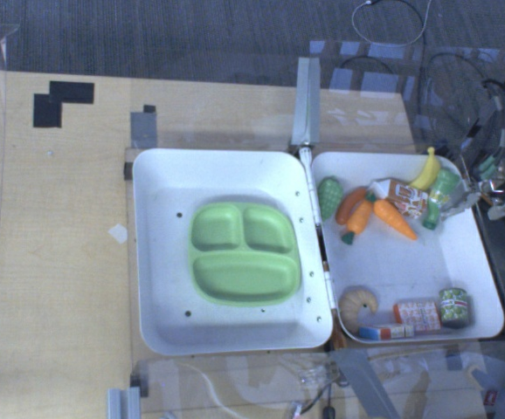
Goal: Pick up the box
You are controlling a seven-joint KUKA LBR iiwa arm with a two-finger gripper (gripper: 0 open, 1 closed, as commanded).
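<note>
Two box-like packs lie in the right bin. A brown and white box rests tilted among the toys at the bin's far side, between two orange carrots and a green bottle. A flat red box lies near the front rim beside a green can. The gripper sits just outside the bin's far right corner, as dark parts at the view's right edge, apart from both boxes.
The left bin holds a green divided plate. The right bin also holds a yellow banana, a green vegetable, a bread roll and a slim tube. Cables hang behind the right bin.
</note>
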